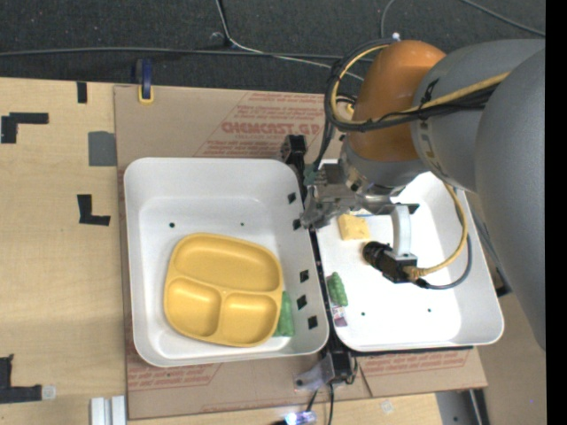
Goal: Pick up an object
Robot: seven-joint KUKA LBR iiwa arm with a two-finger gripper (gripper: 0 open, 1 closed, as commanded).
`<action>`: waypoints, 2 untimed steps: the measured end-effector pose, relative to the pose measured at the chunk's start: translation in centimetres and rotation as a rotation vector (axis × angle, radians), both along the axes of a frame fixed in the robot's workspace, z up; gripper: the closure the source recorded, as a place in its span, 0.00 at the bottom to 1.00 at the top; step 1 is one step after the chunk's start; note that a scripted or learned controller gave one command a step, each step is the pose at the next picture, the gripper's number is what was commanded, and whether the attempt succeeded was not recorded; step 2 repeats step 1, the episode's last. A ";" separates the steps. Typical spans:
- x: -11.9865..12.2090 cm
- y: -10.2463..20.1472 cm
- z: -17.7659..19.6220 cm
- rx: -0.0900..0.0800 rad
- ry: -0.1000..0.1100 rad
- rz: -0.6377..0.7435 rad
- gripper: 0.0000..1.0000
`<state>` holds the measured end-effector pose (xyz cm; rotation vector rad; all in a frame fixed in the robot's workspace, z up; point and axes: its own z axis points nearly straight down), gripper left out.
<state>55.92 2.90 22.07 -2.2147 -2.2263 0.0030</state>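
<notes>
Yellow divided tray (221, 289) fills the left bin (146, 193), a green item (285, 315) against its right edge. In the right bin (461, 326) lie a green packet (337, 289) and a pale yellow block (354, 228). The claw (323, 204) hangs just left of the block; its opening cannot be told.

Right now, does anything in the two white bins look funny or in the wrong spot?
Yes, one thing. A small green object in the left bin is squeezed between the yellow divided tray and the bin's wall, half hidden, as if it slid there. In the right bin, the yellow block and another green object lie loose and ordinary.
</notes>
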 end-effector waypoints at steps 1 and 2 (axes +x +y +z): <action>-0.5 5.1 1.2 0.002 -0.001 0.002 1.00; -0.5 5.1 1.2 0.002 -0.001 0.002 1.00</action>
